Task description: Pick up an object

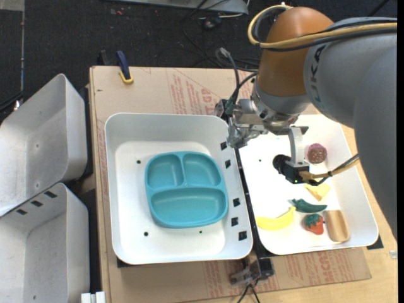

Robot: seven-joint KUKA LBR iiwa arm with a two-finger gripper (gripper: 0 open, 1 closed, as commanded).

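- Far left of the frame: two spare white tubs [44,131] with smooth, glossy plastic walls and rounded corners, stacked at a slant off the bench.
- A flat brown cardboard sheet [183,84] with red print lies under both bins. A blue-and-yellow clamp [125,68] sits at its upper left corner.
- Left bin [120,188]: shallow, white, with rounded corners. It holds a teal plastic plate [186,188], a soft-edged rectangle split into three compartments, lying flat near the middle.
- Centre: the metallic gripper [243,130] hangs over the upper end of the rims where the two bins meet. Whether it is spread or closed cannot be told.
- Right bin [265,150] holds the small toy foods, clustered at lower right, well apart from the gripper: a curved yellow banana [276,221], a dark green pod [308,204], a red strawberry [313,223], a dimpled purple ball [317,153], a pale yellow wedge [317,192] and a tan oblong bun [336,225].
- Upper right: the grey arm [353,68], with its glossy orange band.
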